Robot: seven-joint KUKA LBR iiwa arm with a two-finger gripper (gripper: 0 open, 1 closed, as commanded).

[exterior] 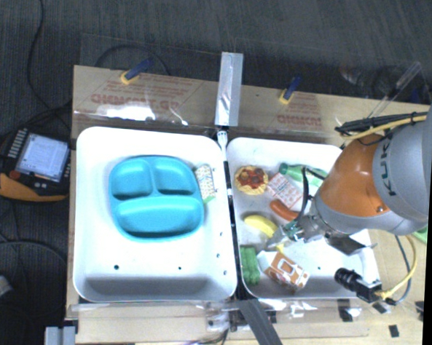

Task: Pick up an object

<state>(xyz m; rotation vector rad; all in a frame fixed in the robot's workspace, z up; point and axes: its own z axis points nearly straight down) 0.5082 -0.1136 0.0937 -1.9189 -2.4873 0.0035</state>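
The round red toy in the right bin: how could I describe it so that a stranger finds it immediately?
Look in the right bin, at its far left corner beside the divider. The round red toy lies there, above the yellow piece. It alone is a disc with a tan rim.

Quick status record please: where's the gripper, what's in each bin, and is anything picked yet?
arm: reaches in from the right, over the right bin
gripper: low among the items, beside the banana
held: nothing visibly between the fingers
left bin: blue tray, small corn cob at the tray's right edge
right bin: pizza toy, green bottle, red-white packet, hot dog, banana, green piece, orange box
task state: no pick confirmed yet
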